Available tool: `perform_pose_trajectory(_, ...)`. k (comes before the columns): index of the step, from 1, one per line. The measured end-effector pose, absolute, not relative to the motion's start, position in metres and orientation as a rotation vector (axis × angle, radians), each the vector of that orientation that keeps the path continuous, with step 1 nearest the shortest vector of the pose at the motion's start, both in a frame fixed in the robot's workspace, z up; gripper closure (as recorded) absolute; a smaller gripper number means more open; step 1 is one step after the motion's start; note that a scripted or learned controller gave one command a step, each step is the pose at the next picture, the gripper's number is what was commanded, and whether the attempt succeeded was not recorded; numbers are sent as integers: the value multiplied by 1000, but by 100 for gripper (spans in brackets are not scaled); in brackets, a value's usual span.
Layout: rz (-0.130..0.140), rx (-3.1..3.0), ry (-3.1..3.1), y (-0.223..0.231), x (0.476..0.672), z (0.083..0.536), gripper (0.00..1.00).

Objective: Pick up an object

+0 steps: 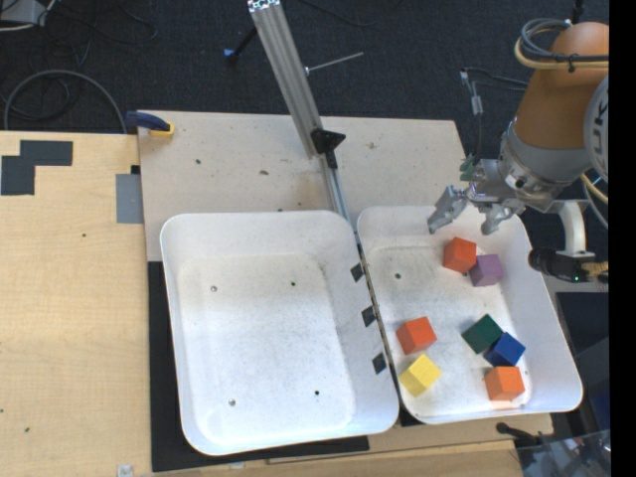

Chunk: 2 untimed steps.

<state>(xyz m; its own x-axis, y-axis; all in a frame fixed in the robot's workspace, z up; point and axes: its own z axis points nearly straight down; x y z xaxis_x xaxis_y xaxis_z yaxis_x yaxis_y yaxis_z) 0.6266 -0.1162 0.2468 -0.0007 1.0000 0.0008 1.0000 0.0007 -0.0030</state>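
The right bin (556, 311) holds several small blocks. An orange block (459, 254) lies near its far end with a purple block (486, 269) touching it on the right. Further forward sit a second orange block (416, 334), a yellow block (421, 375), a green block (482, 333), a blue block (508, 350) and a third orange block (504, 383). My gripper (467, 213) hangs above the far end of the right bin, just beyond the first orange block, with its fingers spread open and nothing between them.
The left bin (260, 331) lies beside the right one, split from it by a ridge with black clips. A slanted aluminium bar (293, 82) rises behind the bins. A wooden table (60, 286) lies to the left.
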Motion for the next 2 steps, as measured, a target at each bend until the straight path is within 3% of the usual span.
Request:
perform_pose_trajectory(1,-6,-2223,-2227,-106,598,358,0)
perform_pose_trajectory(2,3,-2217,-2225,-106,598,353,0)
